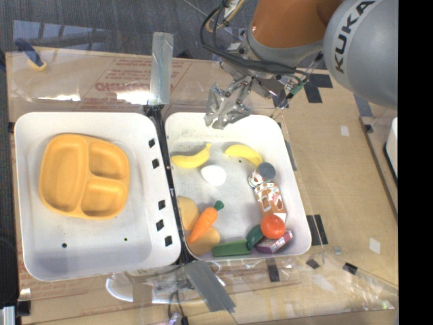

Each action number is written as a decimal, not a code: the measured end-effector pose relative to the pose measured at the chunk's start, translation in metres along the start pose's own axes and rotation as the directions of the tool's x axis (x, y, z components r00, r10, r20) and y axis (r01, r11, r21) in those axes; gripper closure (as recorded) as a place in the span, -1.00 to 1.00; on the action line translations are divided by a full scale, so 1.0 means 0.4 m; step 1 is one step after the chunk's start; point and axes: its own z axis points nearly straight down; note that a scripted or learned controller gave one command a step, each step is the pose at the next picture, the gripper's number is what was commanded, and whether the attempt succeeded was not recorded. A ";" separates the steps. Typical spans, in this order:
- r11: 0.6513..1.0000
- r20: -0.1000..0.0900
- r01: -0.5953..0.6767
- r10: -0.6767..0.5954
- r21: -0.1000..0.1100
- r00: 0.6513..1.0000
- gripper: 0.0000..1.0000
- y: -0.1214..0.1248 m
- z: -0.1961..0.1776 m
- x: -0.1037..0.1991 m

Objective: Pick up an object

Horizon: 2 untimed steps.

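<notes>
My gripper (220, 117) hangs over the far rim of the right bin (293, 175), fingers spread and nothing between them. Below it in that bin lie two bananas (190, 158) (243, 154), a white egg (214, 175), a dark round piece (267, 171), a printed carton (268, 196), a tomato (272, 226), a carrot (203, 224), a green cucumber (232, 248), a purple item (277, 243) and a tan pear-like piece (187, 212). The nearest banana sits a short way in front of the fingertips.
The left bin (27, 242) holds a yellow divided tray (84, 175). A taped divider (162, 175) runs between the bins. The grey arm with its orange band (298, 12) fills the upper right above the bench.
</notes>
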 end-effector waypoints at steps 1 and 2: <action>1.000 -0.002 -0.007 0.007 -0.004 1.000 1.00 0.156 -0.003 -0.172; 1.000 0.000 -0.003 0.003 -0.001 1.000 1.00 0.156 -0.031 -0.176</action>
